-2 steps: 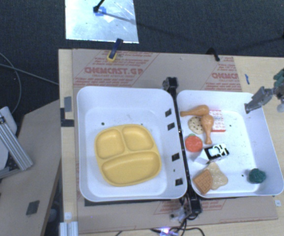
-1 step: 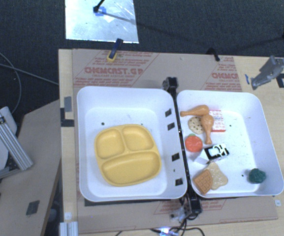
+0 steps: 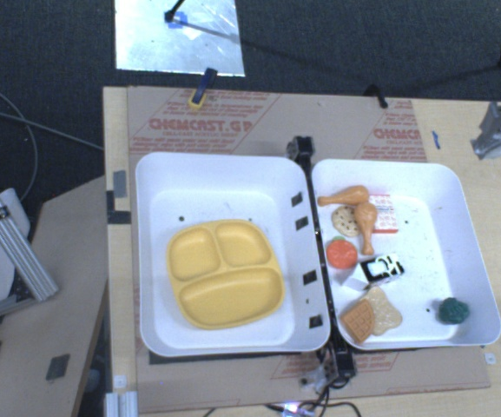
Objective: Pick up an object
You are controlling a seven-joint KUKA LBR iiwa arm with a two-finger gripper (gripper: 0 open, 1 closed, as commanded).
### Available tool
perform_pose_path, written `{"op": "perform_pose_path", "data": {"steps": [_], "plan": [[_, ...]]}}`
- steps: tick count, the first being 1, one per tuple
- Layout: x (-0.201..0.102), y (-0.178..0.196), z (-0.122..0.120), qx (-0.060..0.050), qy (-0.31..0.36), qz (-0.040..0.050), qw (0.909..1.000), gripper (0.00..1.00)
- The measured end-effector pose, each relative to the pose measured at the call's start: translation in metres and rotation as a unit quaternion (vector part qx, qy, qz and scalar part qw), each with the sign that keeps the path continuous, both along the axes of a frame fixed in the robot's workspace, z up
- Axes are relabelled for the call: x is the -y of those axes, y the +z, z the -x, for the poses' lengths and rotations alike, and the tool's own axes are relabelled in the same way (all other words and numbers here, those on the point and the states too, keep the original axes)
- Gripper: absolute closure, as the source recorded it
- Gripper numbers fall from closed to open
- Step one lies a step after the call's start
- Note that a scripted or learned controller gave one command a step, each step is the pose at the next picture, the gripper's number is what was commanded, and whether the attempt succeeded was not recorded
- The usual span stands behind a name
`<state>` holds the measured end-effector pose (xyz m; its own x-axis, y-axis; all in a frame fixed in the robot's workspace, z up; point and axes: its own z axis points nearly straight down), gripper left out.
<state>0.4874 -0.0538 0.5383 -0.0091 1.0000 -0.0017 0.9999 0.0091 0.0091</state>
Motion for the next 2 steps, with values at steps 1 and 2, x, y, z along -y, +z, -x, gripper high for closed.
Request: {"op": "perform_pose_path", "data": {"steps": [1,2], "plan": [[-0.076,-0.076,0.001,-0.006,0.001,-0.0015,1.0000,1.00],[-0.140,-0.282,0.003,-0.012,0.000,-0.0004,0.9999,1.00]]}}
